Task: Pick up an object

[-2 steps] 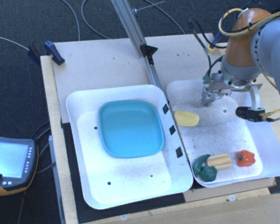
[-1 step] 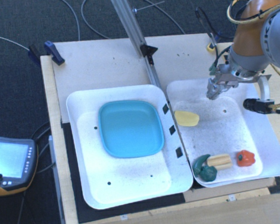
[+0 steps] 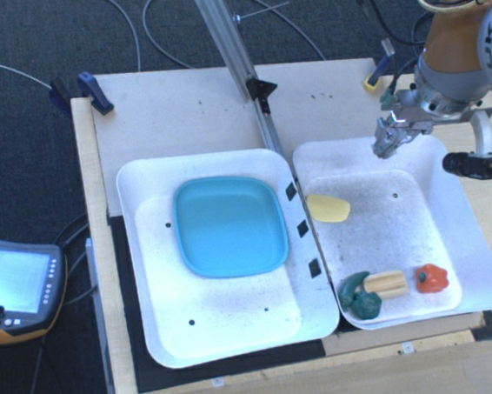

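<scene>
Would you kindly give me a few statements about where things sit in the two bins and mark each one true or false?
1. The blue plate lies in the left bin. True.
2. The red pepper lies on the plate. False: it sits in the right bin, near its front right corner.
3. The yellow piece lies by the right bin's left wall. True.
4. The claw holds the wooden block. False: the block lies on the bin floor near the front, between the green item and the pepper; the claw is over the bin's far edge.
5. The green item touches the yellow piece. False: they lie well apart.
</scene>
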You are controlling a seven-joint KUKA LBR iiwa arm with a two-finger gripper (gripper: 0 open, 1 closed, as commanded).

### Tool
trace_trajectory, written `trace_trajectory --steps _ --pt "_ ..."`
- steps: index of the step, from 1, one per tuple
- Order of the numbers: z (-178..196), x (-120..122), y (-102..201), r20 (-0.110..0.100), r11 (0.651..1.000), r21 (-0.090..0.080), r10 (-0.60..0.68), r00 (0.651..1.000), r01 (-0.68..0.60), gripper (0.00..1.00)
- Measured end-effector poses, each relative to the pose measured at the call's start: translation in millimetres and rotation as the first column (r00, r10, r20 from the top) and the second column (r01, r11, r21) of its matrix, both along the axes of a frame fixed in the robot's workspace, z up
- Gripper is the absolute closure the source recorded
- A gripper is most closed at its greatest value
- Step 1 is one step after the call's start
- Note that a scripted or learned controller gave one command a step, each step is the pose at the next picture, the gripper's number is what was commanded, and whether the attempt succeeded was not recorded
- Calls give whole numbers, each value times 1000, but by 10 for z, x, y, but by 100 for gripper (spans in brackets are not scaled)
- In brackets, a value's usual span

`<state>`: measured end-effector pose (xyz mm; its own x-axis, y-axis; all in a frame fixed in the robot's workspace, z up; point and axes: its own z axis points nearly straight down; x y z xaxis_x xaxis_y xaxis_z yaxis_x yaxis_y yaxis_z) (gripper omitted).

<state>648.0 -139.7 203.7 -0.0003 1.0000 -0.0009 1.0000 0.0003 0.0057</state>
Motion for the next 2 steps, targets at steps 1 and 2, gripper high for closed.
trace_trajectory --steps 1,2 --pt "41 26 433 -4 1000 2 3 1000 -3 100" --pt "210 20 976 -3 1000 2 5 1000 -5 100"
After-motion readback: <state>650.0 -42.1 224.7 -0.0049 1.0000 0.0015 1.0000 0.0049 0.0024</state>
